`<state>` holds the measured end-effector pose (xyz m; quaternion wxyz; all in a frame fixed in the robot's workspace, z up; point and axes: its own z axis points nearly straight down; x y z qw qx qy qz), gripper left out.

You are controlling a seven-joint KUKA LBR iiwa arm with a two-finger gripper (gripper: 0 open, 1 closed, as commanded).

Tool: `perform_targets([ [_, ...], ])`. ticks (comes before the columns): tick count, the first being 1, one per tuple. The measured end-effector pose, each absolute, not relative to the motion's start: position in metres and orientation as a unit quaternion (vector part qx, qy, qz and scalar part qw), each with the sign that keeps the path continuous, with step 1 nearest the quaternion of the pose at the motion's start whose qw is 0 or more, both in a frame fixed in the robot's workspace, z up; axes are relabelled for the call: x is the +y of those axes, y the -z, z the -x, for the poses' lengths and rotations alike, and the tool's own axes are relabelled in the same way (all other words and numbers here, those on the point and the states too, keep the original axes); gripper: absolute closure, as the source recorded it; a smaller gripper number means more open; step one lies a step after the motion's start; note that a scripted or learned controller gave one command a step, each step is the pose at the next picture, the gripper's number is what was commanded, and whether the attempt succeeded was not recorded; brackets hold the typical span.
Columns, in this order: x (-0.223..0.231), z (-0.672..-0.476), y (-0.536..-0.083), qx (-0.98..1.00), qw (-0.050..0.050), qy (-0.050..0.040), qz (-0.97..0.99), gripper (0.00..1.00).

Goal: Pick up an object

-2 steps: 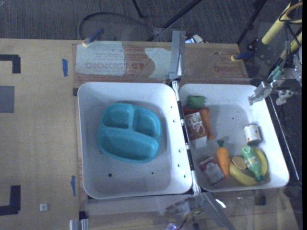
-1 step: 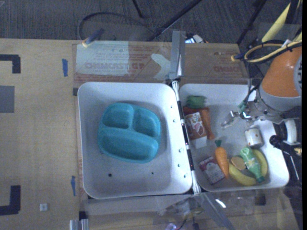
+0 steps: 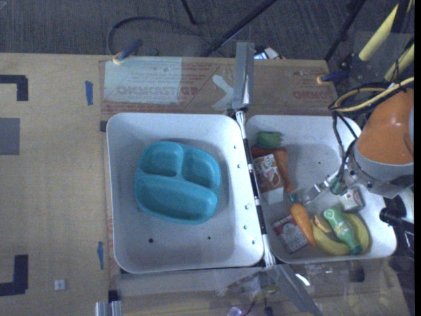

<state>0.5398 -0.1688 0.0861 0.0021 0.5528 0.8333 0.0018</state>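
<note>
Two white bins side by side. Left bin (image 3: pixel 125 242) holds a teal divided plate (image 3: pixel 176 181), roughly centre, a bit toward 12. Right bin (image 3: pixel 309 133) holds the small stuff: green item (image 3: pixel 268 139) at 12, orange-and-white packet (image 3: pixel 268 171) just below it w/ an orange stick (image 3: pixel 282 160) alongside, toy carrot (image 3: pixel 302 222) near centre-6, small red-white packet (image 3: pixel 290 234) at 7, bananas (image 3: pixel 337 242) at 5 w/ a green bottle (image 3: pixel 342 227) lying across them.

Gripper (image 3: pixel 314 191) hangs over the right bin approx centre, coming in from 3. Fingers too blurred to say how wide they stand; nothing visibly held between them.

Nearest candidate is prob. the carrot, just toward 6 of the gripper. Looks like light hard plastic, smooth, tapered, so likely to squirt out if pinched near the tip. Best bet: take it across the thick middle, jaws square to its long axis. It touches the bananas, so a finger may snag there. Packets look flat & flimsy, poor grip.
</note>
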Motion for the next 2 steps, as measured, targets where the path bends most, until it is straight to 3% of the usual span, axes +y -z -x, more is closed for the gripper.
perform_targets([
  [1, -0.1699, -0.5416, -0.0952, 0.833, 0.004, -0.0026, -0.554, 1.00],
  [2, -0.1699, -0.5415, -0.0951, 0.833, 0.004, -0.0025, -0.554, 0.00],
])
